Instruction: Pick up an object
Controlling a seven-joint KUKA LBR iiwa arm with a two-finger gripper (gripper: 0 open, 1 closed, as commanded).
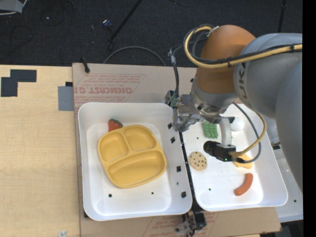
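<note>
Over the right bin's point(219, 194) far left corner hangs the gripper point(190, 113), near a green block point(211, 130); how far open it is cannot be told.

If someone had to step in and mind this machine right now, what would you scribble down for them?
Gripper: low over the wall between the two bins, towards the back. Nothing visibly held.
Right bin: green ridged piece just beside the gripper, cookie, sausage, yellow-orange piece, and a white round thing partly hidden by the arm.
Left bin: yellow divided plate, with a red toy at its far edge.
Done: nothing lifted yet; every object lies in a bin.
Left: close on one object and raise it. The green piece looks nearest.
</note>
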